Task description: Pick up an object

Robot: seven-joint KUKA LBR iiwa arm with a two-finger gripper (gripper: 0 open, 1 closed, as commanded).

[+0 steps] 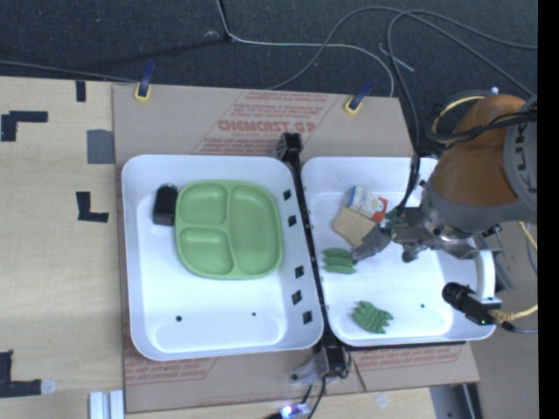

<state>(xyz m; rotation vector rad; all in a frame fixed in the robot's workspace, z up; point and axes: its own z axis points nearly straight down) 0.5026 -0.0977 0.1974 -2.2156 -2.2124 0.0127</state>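
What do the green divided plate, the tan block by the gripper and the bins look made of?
Green divided plate: likely moulded plastic, matte, uniform colour with soft rounded ridges.
Tan block: looks like sponge or cardboard, dull flat surface; too small to settle.
Bins: probably smooth white plastic, slight sheen, rounded corners.
The gripper sits beside the block.

Wooden bench (52,260) under cardboard sheet (262,120), two bins (144,321).

Dark carpet (105,16) crossed by cables (288,51), pale wooden bench (52,269), brown board (262,116) clamped on top.
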